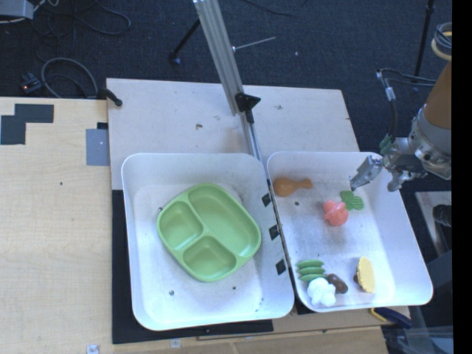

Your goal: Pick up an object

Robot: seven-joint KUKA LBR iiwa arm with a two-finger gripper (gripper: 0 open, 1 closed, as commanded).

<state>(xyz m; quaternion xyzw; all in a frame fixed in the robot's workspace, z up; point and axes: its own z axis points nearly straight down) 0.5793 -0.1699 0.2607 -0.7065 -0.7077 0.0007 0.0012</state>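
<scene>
The right bin [413,249] holds several toy foods. A brown drumstick [291,186] lies near its back left. A red radish with green leaves [338,211] sits mid-bin. At the front lie a green pea pod [310,269], a white piece [321,292], a small brown piece [338,282] and a yellow corn piece [365,274]. My gripper [377,173] hangs over the bin's back right, above and right of the radish, with its two fingers spread apart and nothing between them.
The left bin [140,286] holds a green three-compartment tray [208,231]. A slanted metal pole [225,57] runs from the back down to the divider between the bins. Wooden benchtop lies to the left.
</scene>
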